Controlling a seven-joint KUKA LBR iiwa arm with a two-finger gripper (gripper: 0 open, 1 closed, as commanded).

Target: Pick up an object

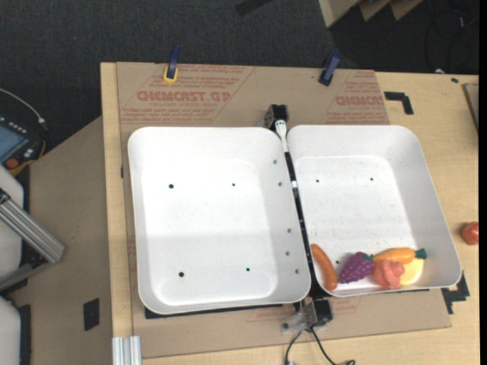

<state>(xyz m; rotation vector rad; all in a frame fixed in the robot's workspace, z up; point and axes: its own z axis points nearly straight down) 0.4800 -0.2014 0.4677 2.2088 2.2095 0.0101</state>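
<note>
Several toy foods lie along the near edge of the right bin (403, 166). An orange sausage-shaped piece (323, 267) lies leftmost, close to the divider. A bunch of purple grapes (356, 267) sits beside it. To the right, a pink-red piece (387, 273) rests against a yellow piece (412, 273). An orange carrot with a green tip (400, 255) lies across the top of those two.
The left bin (152, 204) stands beside the right one on a brown cardboard sheet (198, 90) held by two clamps at the far edge. A small red object (470, 233) lies on the bench outside the right bin.
</note>
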